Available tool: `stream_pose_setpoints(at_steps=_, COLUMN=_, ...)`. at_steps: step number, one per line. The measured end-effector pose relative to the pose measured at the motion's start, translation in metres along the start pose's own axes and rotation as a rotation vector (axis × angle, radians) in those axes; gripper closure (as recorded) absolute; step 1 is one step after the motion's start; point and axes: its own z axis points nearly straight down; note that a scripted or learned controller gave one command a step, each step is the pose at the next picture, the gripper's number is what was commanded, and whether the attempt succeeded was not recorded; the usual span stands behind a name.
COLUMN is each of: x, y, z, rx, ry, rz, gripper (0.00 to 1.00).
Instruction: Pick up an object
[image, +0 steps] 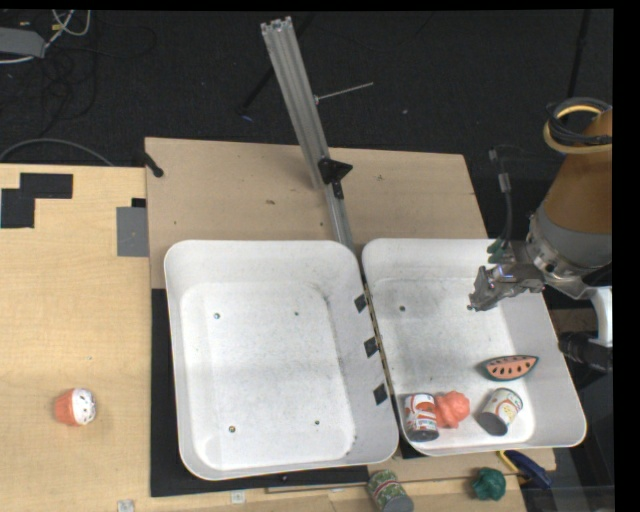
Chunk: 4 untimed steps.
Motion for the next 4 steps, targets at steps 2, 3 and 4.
stream_pose_setpoints(at_steps=2, x=0.110, y=0.016, z=-0.011, rx=-0.002, ry=-0.001, rz=-0.001, gripper=1.00)
stream_pose_setpoints(at_steps=3, x=0.159, y=0.017, z=0.004, rx=0.002, ry=-0.001, rz=0.001, gripper=1.00)
stream_pose_setpoints(at_steps=4, x=0.209, y=0.022, z=0.016, rx=0.001, ry=-0.002, rz=0.001, gripper=1.00)
